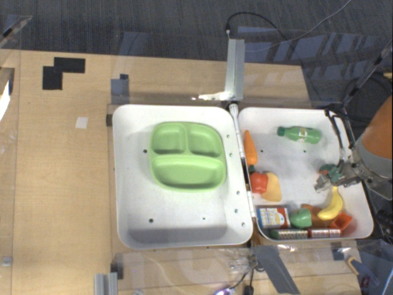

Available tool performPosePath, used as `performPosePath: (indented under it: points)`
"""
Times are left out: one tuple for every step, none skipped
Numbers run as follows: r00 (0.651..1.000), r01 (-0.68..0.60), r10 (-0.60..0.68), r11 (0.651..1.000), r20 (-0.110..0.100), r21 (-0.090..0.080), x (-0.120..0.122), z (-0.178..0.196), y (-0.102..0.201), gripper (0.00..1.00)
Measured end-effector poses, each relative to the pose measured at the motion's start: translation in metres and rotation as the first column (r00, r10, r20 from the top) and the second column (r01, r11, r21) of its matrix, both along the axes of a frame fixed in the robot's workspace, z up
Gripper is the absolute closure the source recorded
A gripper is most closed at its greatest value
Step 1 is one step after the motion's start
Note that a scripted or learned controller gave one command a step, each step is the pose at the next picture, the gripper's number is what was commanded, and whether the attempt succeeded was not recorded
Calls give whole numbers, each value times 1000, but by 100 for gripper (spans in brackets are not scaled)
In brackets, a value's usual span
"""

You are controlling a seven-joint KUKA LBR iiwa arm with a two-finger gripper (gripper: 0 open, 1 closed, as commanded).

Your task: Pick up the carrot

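The carrot (250,148) is lying in the right bin (288,118), pressed close against that bin's left wall, its length running roughly along the wall, just above a red pepper-like toy (258,181) and a yellow-orange piece (272,188) that are sitting beside each other. Nothing is touching the carrot, so the pick is looking not yet begun as far as grasping goes. The gripper (328,178) is hanging over the right side of the same bin, well apart from the carrot and just above a banana (332,206); whether the jaws are released or clenched I cannot tell at this size, and no object is showing between them. A green bottle (299,134) is resting near the bin's far edge, and a small carton (273,216), a green toy (301,218) and other pieces are crowding the near edge. In the left bin (132,177) a green divided plate (187,155) is sitting alone. Judging from this, the whole job is remaining: crossing the bin to the left wall, closing on the carrot, and lifting it, with the wall likely making the grasp awkward
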State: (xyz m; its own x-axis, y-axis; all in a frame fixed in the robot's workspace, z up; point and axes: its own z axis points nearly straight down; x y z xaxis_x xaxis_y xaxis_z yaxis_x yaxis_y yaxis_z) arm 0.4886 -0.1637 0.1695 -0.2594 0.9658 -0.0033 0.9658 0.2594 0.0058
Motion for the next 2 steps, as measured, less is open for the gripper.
performPosePath:
  points:
    - [989, 148, -148, 989, -4, 2, -1, -73, 59, 100]
    - [983, 185, -185, 983, 10, 3, 4, -78, 3, 100]
